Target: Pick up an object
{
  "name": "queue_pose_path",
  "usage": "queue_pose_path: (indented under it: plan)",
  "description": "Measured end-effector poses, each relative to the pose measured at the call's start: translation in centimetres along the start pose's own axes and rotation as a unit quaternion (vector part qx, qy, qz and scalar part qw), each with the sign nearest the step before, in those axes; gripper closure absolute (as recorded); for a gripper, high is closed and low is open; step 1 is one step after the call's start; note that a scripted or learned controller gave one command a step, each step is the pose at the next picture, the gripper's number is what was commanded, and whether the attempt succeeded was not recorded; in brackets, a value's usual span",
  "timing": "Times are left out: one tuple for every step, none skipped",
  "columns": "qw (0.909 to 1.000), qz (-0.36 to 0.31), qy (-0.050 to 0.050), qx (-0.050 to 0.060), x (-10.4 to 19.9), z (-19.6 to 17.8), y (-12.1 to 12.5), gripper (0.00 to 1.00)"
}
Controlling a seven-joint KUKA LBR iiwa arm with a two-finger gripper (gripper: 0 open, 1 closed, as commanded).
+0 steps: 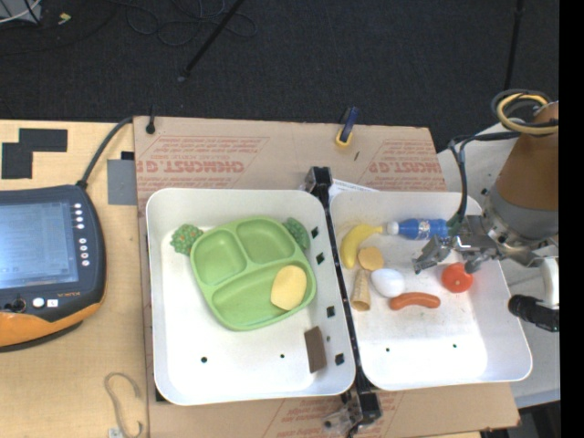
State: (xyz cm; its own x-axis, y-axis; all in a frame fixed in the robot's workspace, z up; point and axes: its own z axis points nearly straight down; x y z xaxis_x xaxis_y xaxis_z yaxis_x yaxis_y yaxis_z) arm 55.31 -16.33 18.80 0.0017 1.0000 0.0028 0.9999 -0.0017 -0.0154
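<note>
In the right bin (456, 359) lie a yellow banana (356, 241), a blue and white bottle (420, 229), a tan round piece (370, 258), a white egg (388, 282), a beige cone (361, 291), a red sausage (415, 301) and a red ball (457, 279). My gripper (452, 263) hangs over the bin's right part, just above the red ball. It is open, with one dark finger (427, 263) left of the ball and the other on its right. Nothing sits between them.
The left bin (182, 354) holds a green divided tray (239, 272) with a yellow lump (289, 286) in one compartment, and a brown block (315, 349) near the divider. A tablet (41, 249) rests on the bench at far left. Cables loop by the arm (529, 176).
</note>
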Motion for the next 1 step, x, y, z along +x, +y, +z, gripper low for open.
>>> queue_pose_path:
  plan:
    - [1.0000, -0.001, -0.001, -0.007, -0.04, -0.75, 0.30, 0.00]
